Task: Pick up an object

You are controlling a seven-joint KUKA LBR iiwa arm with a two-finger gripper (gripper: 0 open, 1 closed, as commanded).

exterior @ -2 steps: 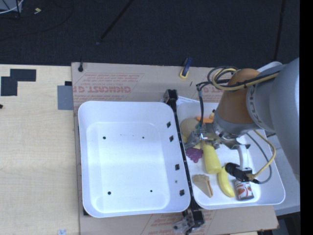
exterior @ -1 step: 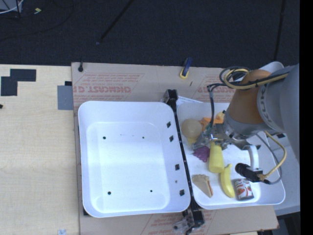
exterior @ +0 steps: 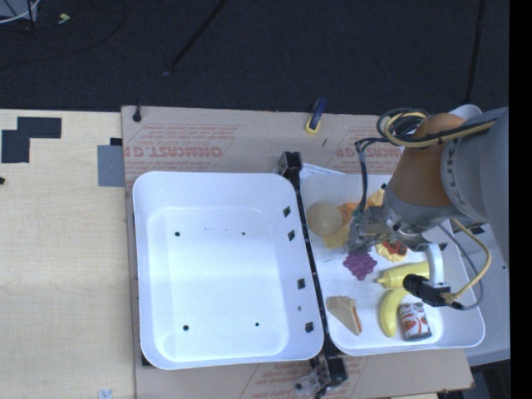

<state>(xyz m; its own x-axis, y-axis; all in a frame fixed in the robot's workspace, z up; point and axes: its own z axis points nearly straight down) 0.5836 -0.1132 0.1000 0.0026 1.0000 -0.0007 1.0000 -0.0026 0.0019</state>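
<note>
My arm reached in from the right, its grey body and orange band covering the upper part of the right bin. My gripper sat low in that bin, over the crowded items near the bin's left wall. From this angle I could not tell how it stood, nor could I confirm that it gripped anything.

I counted two white bins side by side on the bench. The left bin was the larger in view, with small dark marks on its floor.

In the right bin I counted these items. One pale round ball lay beside the dividing wall, just left of my gripper. One bunch of purple grapes lay directly below my gripper, very near it; contact could not be confirmed. One yellow bottle lay on its side to the right of the grapes. One banana lay below the bottle, and one small can with a red label lay against the banana's right side. One tan wedge, resembling a slice of bread or sandwich, lay near the bin's lower left corner. Some orange and yellow pieces under my wrist were too hidden to identify.

One blue and yellow clamp stood at the far edge of the board.
</note>
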